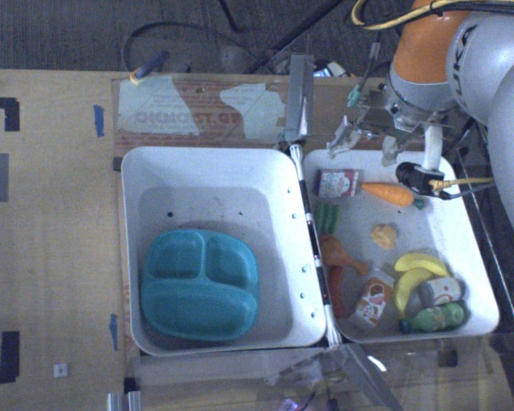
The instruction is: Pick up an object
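at the near corner of the right bin, a green bottle on its side, touching a small can just behind it. to their left, a red and white juice box, tilted. just past the can, two yellow bananas side by side. along the left wall of that bin, a red piece too blurred to name, and past it a leafy carrot, green end toward the far side.

in the left bin, a blue divided tray flat on the floor, toward the near side.

further in on the right, a small pale yellow lump alone near the middle. past that, a plain carrot lying crosswise, and just left of it a small red and white carton, both near the far wall.

over the far rim of the right bin, the gripper, spread, with nothing between its fingers. carton and plain carrot closest to it, just on its near side and apart from it; bottle, can, bananas and juice box well apart from it, by the near wall.

past the bins, a clear plastic sheet flat on the counter.
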Available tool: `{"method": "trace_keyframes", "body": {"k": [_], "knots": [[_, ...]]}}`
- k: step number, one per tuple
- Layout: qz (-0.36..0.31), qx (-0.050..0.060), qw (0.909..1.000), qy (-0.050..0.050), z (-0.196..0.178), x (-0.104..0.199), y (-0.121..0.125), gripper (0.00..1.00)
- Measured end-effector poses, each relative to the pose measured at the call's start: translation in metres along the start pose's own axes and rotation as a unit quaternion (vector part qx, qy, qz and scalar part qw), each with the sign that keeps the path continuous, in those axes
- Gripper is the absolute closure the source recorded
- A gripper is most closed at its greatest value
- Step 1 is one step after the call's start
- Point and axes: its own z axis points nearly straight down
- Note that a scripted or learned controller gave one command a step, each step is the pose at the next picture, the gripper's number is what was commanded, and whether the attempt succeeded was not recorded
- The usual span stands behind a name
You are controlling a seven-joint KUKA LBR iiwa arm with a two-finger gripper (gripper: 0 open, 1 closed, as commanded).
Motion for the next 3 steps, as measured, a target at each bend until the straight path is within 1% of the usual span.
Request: {"method": "trace_keyframes", "body": {"k": [1, 2, 3], "knots": [[-0.100, 0.001, 0.9950, 0.001, 0.019, -0.077, -0.037, 0.00], [-0.126, -0.001, 0.9921, 0.000, 0.118, -0.115, 0.002, 0.00], [-0.147, -0.002, 0.9891, 0.001, 0.132, -0.105, -0.059, 0.00]]}}
